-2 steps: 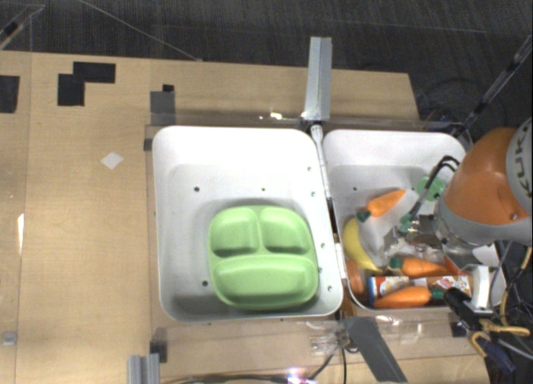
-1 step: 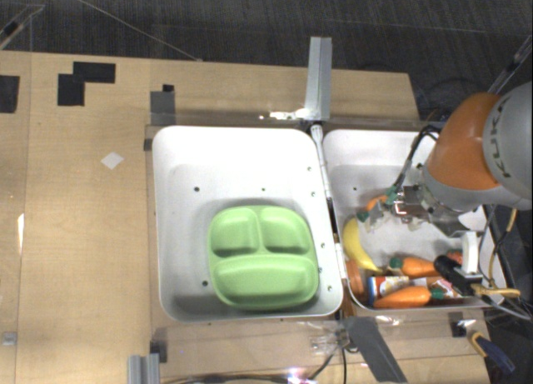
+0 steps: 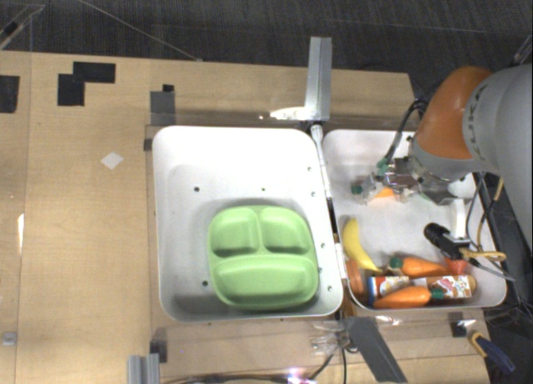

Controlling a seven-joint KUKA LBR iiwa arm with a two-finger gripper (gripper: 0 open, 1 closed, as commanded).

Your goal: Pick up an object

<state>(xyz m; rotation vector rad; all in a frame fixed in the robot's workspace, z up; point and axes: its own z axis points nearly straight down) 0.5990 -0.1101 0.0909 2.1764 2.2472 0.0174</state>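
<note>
A small orange object (image 3: 383, 195) sits at the tip of my pincer (image 3: 379, 187), in the right bin (image 3: 341, 153), toward that bin's far left part. It is bright orange, rounded, and too small to name. I cannot tell whether my pincer grips it or only touches it, nor how wide it stands. My arm (image 3: 466, 124) comes in over the right bin's right rim, orange band up, wrist bent down toward the bin floor. Along the right bin's near wall lie a yellow banana (image 3: 356, 245), two carrots (image 3: 416, 268) and a small bottle (image 3: 433, 288), well apart from my pincer. Left of the right bin, a green divided plate (image 3: 262, 256) rests in the left bin (image 3: 191, 166).
</note>
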